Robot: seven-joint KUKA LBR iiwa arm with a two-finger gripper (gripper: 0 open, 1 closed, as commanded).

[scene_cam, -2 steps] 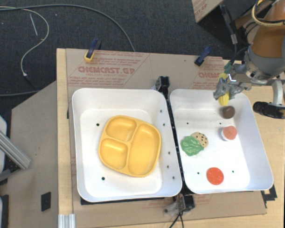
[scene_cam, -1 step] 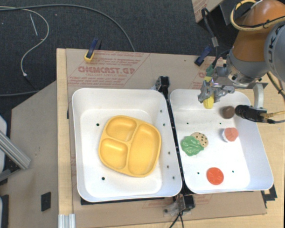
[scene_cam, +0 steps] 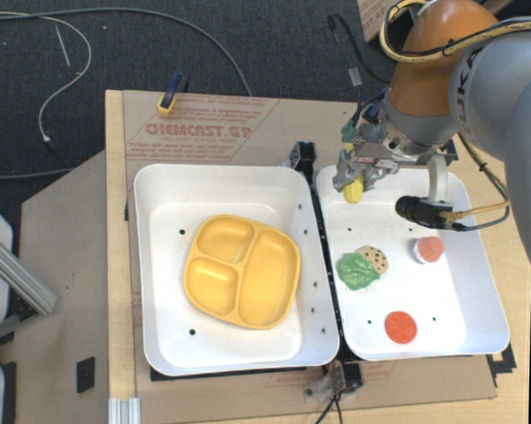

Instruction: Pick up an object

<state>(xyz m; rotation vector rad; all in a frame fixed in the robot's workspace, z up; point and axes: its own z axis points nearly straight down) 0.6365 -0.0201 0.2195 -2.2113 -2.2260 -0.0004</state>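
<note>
The grey arm with its orange band reaches in over the far end of the right-hand shallow white bin [scene_cam: 470, 331], and its two-finger metal pincer [scene_cam: 355, 179] hangs just above the bin's far left corner, with a small yellow, oblong plastic piece [scene_cam: 353, 192] showing between its fingertips; the pincer looks narrowed onto that piece, holding it by its upper part. Judging by this, the step in hand is the lift after the grasp: the next move calls for a straight rise, clear of the bin wall and the black clip [scene_cam: 302, 153] at the divider, without loosening the grip. The yellow piece hangs roughly upright, its long axis running along the fingers, its rounded lower end pointing down toward the bin floor. Elsewhere in this bin lie a green leafy toy [scene_cam: 357, 272] touching a speckled tan cookie [scene_cam: 373, 258], a pale pink round piece [scene_cam: 429, 249] and a red-orange disc [scene_cam: 401, 327], while the left-hand white bin [scene_cam: 157, 333] bears a yellow three-compartment plate [scene_cam: 242, 271]
</note>
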